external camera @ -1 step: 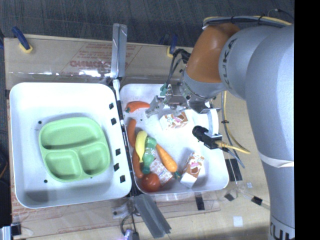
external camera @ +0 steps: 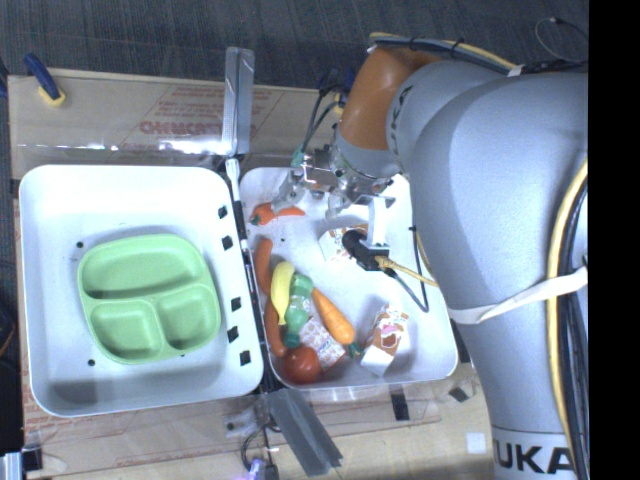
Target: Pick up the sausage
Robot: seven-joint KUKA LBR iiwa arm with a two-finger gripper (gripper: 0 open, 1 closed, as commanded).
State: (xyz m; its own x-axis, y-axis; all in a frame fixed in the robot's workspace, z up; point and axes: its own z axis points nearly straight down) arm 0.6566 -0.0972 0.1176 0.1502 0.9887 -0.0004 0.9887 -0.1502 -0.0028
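Fingers look parted and empty over the right bin's far end, so we judge this the approach: next we lower onto the sausage (along the left wall, beside the banana).

Even overhead light brightens the white bins, which glare slightly; shadows are soft, and fine detail is blurred.

Wooden bench top under two white bins; faint red print on board. Dark grey carpeted floor beyond far edge. Even overhead light.
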